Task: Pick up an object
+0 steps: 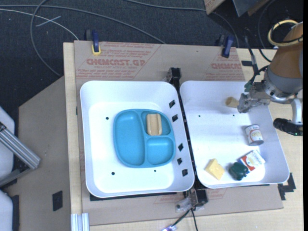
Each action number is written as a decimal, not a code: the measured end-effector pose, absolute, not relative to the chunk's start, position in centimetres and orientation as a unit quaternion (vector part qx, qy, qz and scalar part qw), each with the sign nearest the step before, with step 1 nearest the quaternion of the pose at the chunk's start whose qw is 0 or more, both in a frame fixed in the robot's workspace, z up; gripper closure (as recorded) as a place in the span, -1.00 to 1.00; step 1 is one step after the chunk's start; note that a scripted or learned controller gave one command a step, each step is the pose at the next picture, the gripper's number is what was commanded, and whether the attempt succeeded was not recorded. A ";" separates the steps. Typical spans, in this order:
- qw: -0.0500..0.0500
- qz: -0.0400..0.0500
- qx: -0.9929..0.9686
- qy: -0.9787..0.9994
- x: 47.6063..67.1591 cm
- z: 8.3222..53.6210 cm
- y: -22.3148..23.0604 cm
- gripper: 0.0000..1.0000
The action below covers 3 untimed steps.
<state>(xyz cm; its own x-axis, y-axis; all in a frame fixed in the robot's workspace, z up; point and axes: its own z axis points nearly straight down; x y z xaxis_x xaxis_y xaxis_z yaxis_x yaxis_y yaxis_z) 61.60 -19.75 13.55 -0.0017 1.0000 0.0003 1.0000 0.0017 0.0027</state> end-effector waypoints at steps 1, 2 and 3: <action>0.004 0.002 0.707 0.707 62.3 19.9 -20.2 1.00; 0.003 0.002 0.707 0.708 62.3 24.4 -20.1 1.00; 0.003 0.002 0.707 0.708 62.5 28.9 -20.1 1.00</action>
<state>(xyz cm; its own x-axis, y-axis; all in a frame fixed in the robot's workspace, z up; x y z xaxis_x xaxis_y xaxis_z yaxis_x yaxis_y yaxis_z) 62.47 -20.15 28.90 -0.0015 1.0000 -0.0024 1.0000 0.0015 0.0072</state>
